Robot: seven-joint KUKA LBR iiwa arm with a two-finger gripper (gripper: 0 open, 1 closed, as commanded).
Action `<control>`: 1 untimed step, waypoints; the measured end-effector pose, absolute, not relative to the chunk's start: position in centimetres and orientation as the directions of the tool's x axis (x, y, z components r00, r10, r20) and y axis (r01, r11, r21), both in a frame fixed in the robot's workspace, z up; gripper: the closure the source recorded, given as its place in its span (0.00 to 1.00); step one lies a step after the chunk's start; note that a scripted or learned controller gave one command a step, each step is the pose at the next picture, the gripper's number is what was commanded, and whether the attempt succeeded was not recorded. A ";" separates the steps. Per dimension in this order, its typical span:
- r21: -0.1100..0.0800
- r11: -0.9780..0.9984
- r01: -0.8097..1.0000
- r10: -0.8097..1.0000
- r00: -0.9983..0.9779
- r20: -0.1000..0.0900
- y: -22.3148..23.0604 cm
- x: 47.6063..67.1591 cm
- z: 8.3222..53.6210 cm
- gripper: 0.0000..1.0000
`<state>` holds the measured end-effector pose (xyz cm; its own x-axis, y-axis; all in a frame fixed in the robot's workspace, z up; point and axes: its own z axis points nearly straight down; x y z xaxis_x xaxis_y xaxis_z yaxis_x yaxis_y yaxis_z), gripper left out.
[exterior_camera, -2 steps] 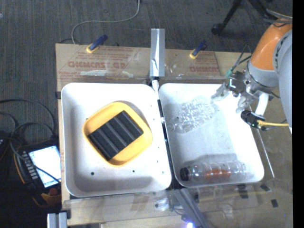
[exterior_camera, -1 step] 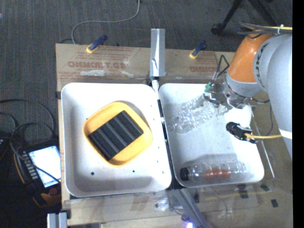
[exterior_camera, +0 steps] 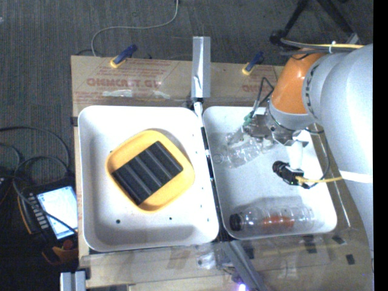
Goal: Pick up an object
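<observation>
My gripper (exterior_camera: 256, 125) hangs low over the back of the right bin (exterior_camera: 327, 214), below the orange wrist band (exterior_camera: 292, 90). It is right at the upper edge of a crumpled clear plastic piece (exterior_camera: 241, 150) that lies on the bin floor. A clear plastic bottle (exterior_camera: 273, 218) with an orange-red label lies on its side along the bin's front wall. In the left bin (exterior_camera: 97, 211) sits a yellow object (exterior_camera: 151, 168) with a black ribbed top, turned at a slant.
The grey arm (exterior_camera: 345, 132) covers the right bin's right side. A black cable plug (exterior_camera: 284, 171) with a yellow wire dangles beside the wrist. A metal post (exterior_camera: 200, 65) stands behind the ridge between the bins. Blue clamps (exterior_camera: 123, 55) hold the cardboard backing.
</observation>
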<state>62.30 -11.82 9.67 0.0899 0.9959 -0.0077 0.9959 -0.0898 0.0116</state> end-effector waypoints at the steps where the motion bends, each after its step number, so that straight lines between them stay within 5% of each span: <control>1: 0.006 -0.062 0.998 0.998 0.062 -0.013 -10.9 62.8 9.7 0.00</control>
